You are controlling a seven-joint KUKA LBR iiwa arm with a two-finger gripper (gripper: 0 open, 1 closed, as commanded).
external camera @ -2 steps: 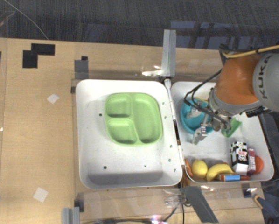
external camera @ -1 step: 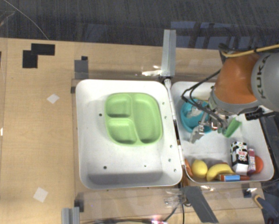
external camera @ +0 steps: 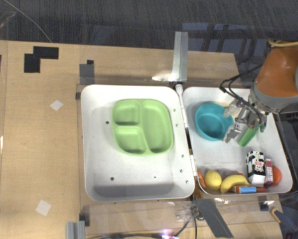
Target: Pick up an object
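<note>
Front edge of right bin: one lemon, one banana, one black-and-white carton with red items beside it, too jumbled to count. One teal bowl further back in that bin. Gripper sits just right of the bowl with one green object at its fingertips; can't tell how wide the fingers are or whether they actually grip it. Left bin: one green divided tray, three compartments.

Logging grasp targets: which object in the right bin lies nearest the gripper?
The green object, right beside the gripper. The teal bowl sits slightly farther; the banana lies at the bin's front edge.
</note>
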